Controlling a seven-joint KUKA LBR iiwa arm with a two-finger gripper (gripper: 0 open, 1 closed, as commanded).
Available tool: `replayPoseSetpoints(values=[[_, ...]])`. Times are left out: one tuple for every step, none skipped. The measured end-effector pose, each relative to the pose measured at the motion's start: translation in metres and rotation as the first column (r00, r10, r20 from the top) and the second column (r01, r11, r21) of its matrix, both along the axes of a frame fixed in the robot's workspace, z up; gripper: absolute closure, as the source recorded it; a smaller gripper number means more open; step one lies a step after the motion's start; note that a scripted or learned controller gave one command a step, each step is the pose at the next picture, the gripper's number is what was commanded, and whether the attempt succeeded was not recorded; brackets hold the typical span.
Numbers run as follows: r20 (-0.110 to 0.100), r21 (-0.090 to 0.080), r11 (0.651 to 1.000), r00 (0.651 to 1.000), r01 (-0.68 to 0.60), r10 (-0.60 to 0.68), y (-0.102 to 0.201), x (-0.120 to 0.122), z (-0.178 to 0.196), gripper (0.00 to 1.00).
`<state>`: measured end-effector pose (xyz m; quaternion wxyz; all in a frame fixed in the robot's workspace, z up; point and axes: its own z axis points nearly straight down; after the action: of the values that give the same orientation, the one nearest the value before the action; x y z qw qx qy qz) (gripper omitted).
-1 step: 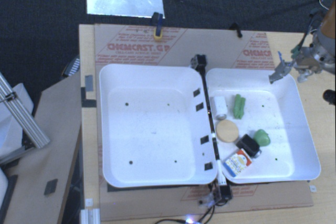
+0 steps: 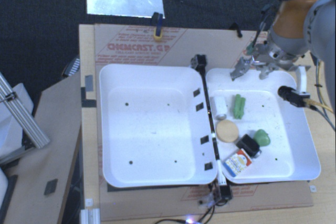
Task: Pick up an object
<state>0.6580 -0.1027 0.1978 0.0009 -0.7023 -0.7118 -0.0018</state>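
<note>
The claw (image 2: 251, 69) hangs released, holding nothing, above the right bin's (image 2: 299, 136) far rim; a green object (image 2: 239, 106) lies below it.

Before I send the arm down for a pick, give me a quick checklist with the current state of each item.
1. Objects available in the right bin: ok. A green block, white cylinder, tan disc, black piece, green ball and small box lie there.
2. Gripper holding nothing: ok, nothing shows between its fingers.
3. Gripper above a target: not ok. It sits over the bin's far rim, short of the objects.
4. Target isolated: ok for the green block; not ok for the black piece, which touches the box and ball.
5. Finger opening: ok, they look spread.
</note>
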Motion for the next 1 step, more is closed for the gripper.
replayPoseSetpoints(values=[[0.005,-0.004,1.000,1.000,0.006,-0.006,-0.0074,-0.0003,0.0130,1.00]])
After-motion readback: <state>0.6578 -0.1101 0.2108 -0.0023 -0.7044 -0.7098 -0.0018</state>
